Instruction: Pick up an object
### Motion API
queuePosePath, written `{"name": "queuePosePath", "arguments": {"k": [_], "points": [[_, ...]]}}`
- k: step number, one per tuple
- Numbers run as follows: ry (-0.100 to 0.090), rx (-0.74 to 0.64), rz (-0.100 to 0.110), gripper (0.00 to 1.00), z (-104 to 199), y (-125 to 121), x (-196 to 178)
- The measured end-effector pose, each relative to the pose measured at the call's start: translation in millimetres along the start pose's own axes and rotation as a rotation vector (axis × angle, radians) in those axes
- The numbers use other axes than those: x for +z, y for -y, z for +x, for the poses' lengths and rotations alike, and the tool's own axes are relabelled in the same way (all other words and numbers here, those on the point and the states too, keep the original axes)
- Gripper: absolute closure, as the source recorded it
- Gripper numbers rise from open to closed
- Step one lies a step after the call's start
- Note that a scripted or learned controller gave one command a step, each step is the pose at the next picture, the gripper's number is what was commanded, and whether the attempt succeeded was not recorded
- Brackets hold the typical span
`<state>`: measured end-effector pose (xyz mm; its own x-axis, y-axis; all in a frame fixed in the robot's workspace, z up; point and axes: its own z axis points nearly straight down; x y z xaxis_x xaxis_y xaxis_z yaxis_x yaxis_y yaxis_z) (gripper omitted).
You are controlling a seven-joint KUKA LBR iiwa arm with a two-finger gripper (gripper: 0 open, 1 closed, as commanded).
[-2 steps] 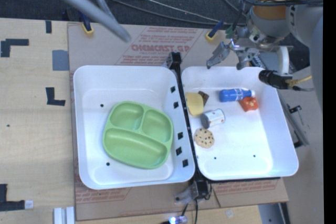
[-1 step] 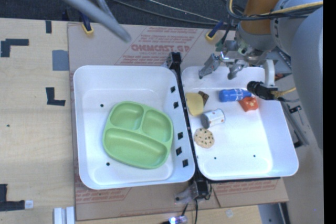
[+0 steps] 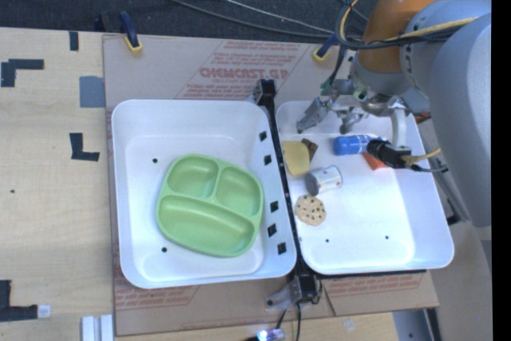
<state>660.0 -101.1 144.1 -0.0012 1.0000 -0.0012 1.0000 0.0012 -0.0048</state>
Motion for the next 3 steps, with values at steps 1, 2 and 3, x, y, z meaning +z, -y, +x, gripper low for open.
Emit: {"name": "queuePosePath", "arguments": {"k": [1, 2, 3], "points": [[0.0, -0.001, 0.0, 0.0, 1, 1, 54], [0.0, -0.003, -0.003, 1.0, 2, 0, 41], [0.0, 0.0, -0.008, 1.0, -4, -3, -4]]}}
